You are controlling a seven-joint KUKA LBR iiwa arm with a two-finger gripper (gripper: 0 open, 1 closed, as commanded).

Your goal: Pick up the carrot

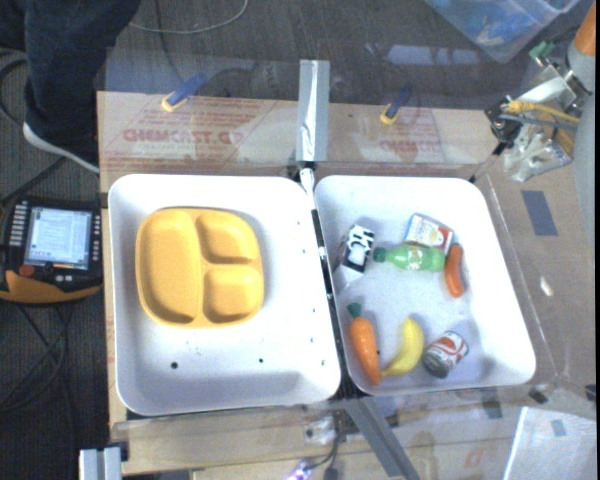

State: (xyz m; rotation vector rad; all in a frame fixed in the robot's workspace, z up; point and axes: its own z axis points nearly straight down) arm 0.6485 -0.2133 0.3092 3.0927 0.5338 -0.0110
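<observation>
Right-hand white bin [500, 298]: I see the orange green-topped carrot [365, 346] lengthwise at its near-left corner, far from my gripper [540, 133] up right, whose grip I cannot tell.

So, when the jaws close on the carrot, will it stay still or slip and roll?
The carrot looks like a smooth, stiff toy, so it will probably not bend, but it may slip. Its round, tapered body could roll or swing aside under an off-centre squeeze. It lies close beside the banana and near the bin wall, so it may nudge the banana.
</observation>
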